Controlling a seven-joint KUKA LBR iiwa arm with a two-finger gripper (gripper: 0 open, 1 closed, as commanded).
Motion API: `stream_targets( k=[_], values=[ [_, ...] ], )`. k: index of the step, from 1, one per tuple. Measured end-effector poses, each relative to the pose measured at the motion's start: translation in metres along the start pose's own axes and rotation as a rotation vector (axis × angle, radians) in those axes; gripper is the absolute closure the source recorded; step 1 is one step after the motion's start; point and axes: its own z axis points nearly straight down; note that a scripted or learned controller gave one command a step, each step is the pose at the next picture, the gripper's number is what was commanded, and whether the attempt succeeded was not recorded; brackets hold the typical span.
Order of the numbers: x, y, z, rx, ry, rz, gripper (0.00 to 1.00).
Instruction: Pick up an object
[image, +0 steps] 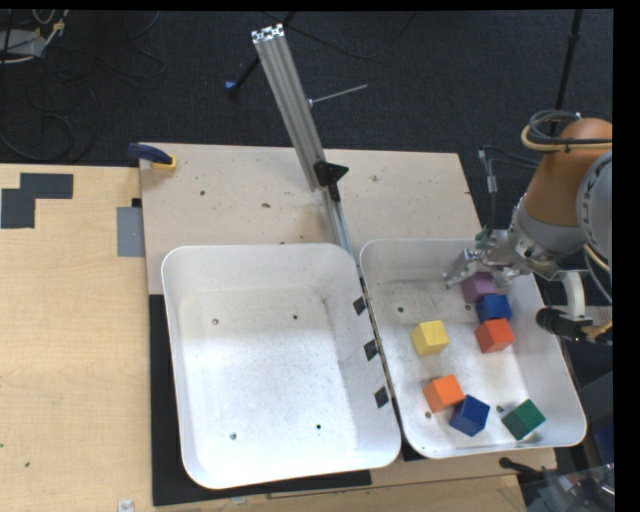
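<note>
My gripper (482, 264) hangs low over the far part of the right bin (560, 395), right above a purple block (481, 288) that it partly hides. Just nearer lie a blue block (494, 307) and a red block (493, 335). A yellow block (430, 337) rests left of them. Toward the bin's near edge lie an orange block (443, 392), a second blue block (470, 415) and a green block (523, 419). Whether the gripper touches the purple block is not visible.
The left bin (200, 290) adjoins the right one, with black clips (371, 350) along the shared wall. A slanted aluminium bar (292, 100) rises from behind the bins. A blue and yellow clamp (152, 155) sits at the bench's far left corner.
</note>
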Motion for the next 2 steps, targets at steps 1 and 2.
stream_targets(
  k=[1, 2],
  values=[
    [-0.001, 0.001, -0.010, -0.003, -0.001, -0.001, 1.00],
    [0.004, 0.001, -0.055, 0.021, 0.009, 0.000, 1.00]
  ],
)
